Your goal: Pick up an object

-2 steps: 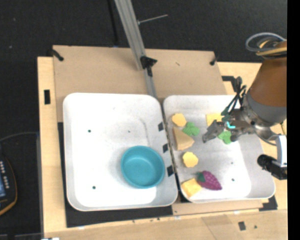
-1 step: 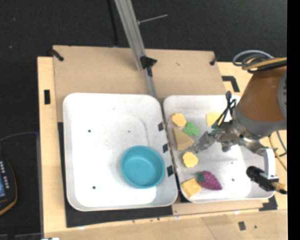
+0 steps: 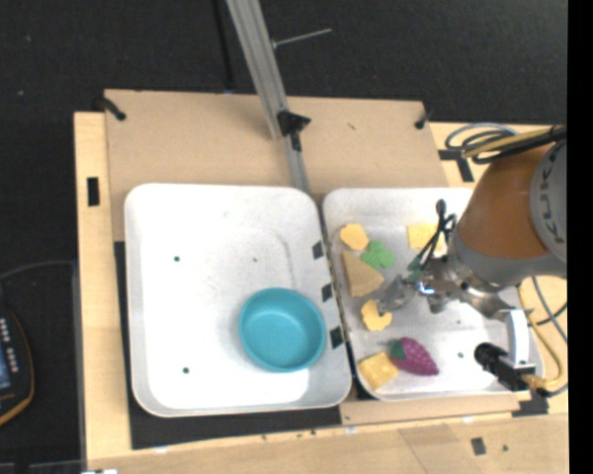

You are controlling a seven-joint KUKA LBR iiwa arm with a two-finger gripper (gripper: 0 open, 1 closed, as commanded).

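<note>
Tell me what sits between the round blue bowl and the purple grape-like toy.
In the camera view, the bins' adjoining white rims and a yellow foam block lie between the blue bowl and purple toy.

The gripper [image 3: 400, 299] hangs low in the right bin [image 3: 455, 383]. A tan wedge [image 3: 361, 276] and green piece [image 3: 379, 256] lie up-left, a yellow piece [image 3: 377, 315] just left, a purple toy [image 3: 413, 355] just below.

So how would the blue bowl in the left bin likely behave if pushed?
The blue bowl sits upright on a broad base, so it would probably slide rather than tip. It looks like thin plastic, likely light. The left bin floor looks smooth, so it may skid easily.
</note>
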